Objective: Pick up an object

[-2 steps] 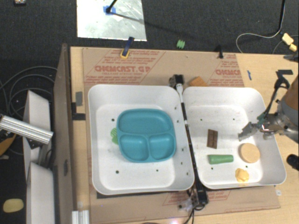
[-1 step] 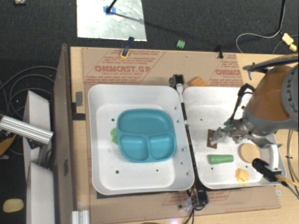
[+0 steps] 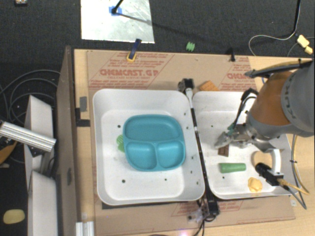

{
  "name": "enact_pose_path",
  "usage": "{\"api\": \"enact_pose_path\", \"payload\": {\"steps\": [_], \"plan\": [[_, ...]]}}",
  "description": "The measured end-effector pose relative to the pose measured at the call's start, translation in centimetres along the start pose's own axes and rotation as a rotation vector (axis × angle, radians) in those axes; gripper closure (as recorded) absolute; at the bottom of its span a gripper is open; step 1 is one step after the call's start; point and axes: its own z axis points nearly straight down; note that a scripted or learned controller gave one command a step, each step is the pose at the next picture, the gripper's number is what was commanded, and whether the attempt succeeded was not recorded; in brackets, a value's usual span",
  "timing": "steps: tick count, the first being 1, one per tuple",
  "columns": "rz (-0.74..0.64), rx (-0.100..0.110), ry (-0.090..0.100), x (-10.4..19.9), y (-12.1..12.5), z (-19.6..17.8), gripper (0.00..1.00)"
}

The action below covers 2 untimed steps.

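My gripper (image 3: 225, 139) hangs low over the left half of the right bin (image 3: 212, 113), on the grey arm that reaches in from the right. A small dark brown block (image 3: 224, 152) lies right under and just in front of the gripper tip; whether they touch is unclear. On the bin floor nearer the front lies a green cylinder (image 3: 232, 167). A yellow lump (image 3: 254, 184) rests near the front right corner.
The left bin (image 3: 106, 181) holds a blue divided plate (image 3: 153, 141) with a green piece (image 3: 119, 142) peeking out at its left edge. An orange piece (image 3: 208, 86) lies on the cardboard behind the right bin. A ridge (image 3: 196, 132) separates the bins.
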Motion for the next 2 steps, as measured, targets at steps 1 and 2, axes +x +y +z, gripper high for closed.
{"api": "enact_pose_path", "payload": {"steps": [1,2], "plan": [[0.002,-0.001,0.001,0.0,0.0,-1.3,1.0],[-0.008,-0.015,0.003,7.1,7.4,-10.9,1.0]]}}
